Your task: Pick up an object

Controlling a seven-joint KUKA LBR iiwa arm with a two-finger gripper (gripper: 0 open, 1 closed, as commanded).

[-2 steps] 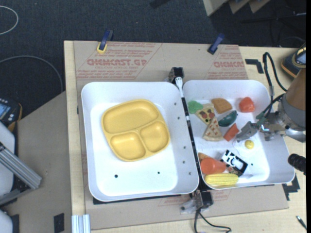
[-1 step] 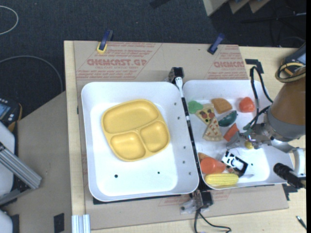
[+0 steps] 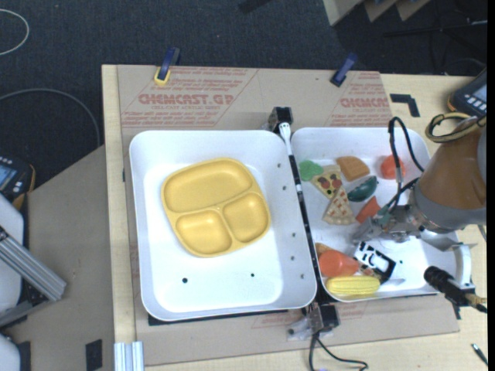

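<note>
The right bin point(image 3: 307, 147) holds several toy foods: a green piece point(image 3: 311, 169), a pizza slice point(image 3: 329, 182), a second pizza wedge point(image 3: 338, 208), an orange bun point(image 3: 353, 167), a dark green item point(image 3: 362, 189), a red piece point(image 3: 387, 166), an orange-red piece point(image 3: 336, 263) and a yellow corn cob point(image 3: 353, 286). My gripper point(image 3: 377, 226) hangs low over the middle of this bin, just right of the pizza wedge and above a black-and-white item point(image 3: 376, 259). Nothing shows between its tips.
The left bin point(image 3: 155, 277) carries a yellow three-compartment plate point(image 3: 215, 205). A black clamp point(image 3: 281, 119) sits between the bins at the back. Cables point(image 3: 398, 149) loop over the right bin's far corner. The arm's body point(image 3: 456, 184) covers the bin's right side.
</note>
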